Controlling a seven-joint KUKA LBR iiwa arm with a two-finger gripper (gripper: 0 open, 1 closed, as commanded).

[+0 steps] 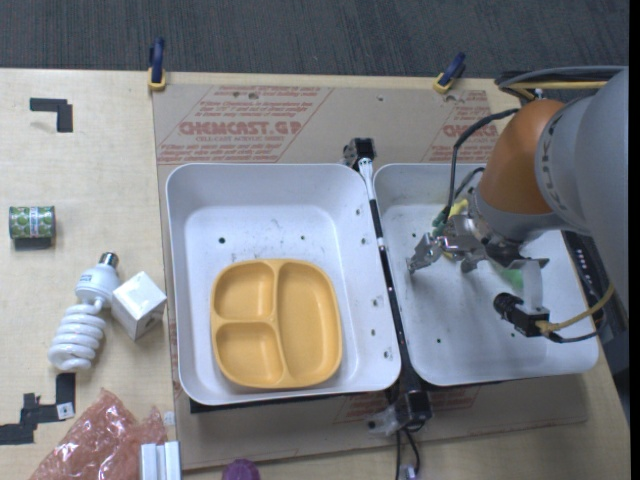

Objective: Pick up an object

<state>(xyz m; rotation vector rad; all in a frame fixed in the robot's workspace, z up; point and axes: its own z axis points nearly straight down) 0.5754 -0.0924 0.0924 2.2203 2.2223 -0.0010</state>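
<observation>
Near edge of bench (80, 168), left corner: one pink mesh bag (100, 438), crumpled. Just beyond it, along the left edge: one spiral light bulb (80, 323) lying on its side, one white cube (139, 304) touching or just beside the bulb's base, then one small green can (32, 225) well apart.

Bins: two, side by side on a printed sheet (250, 123).
- Left bin (180, 268): one yellow divided plate (277, 321), three compartments, lying flat toward the bin's near edge. It is the only loose thing seen in either bin, so it is taken as the task's object.
- Right bin (450, 338): the gripper (422, 259) is low inside it, near the bin's left wall, toward the far half. Nothing is seen in it. Whether it is spread or pressed together cannot be told from this angle. The grey arm (590, 158) comes in over the bin's right edge.

Far edge of sheet: two clamps, one at the left corner (157, 65), one toward the right (450, 70).

Step, as judged: reaching, no grasp made. The next move likely calls for lifting clear of the shared wall, crossing to the left bin, and descending on a plate rim; a flat plate offers little to pinch.
</observation>
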